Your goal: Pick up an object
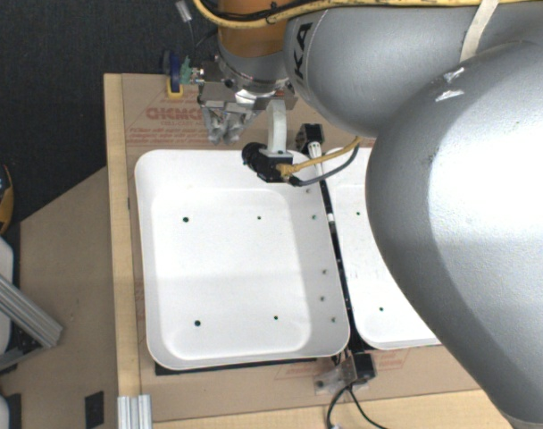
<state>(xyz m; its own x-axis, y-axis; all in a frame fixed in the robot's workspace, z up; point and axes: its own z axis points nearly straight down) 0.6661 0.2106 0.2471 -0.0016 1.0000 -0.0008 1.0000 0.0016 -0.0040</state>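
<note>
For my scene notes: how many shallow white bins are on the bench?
2. The left shallow white plastic bin lies fully in view; the right shallow white plastic bin lies beside it, mostly hidden under the grey arm.

The grey arm (432, 150) sweeps from lower right to top centre, its gripper (225, 125) pointing down.

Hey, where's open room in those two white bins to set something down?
The left bin has a wide bare floor from its near rim up to the middle. It is crowded at the far rim, where the gripper hangs. The arm covers most of the right bin.
</note>
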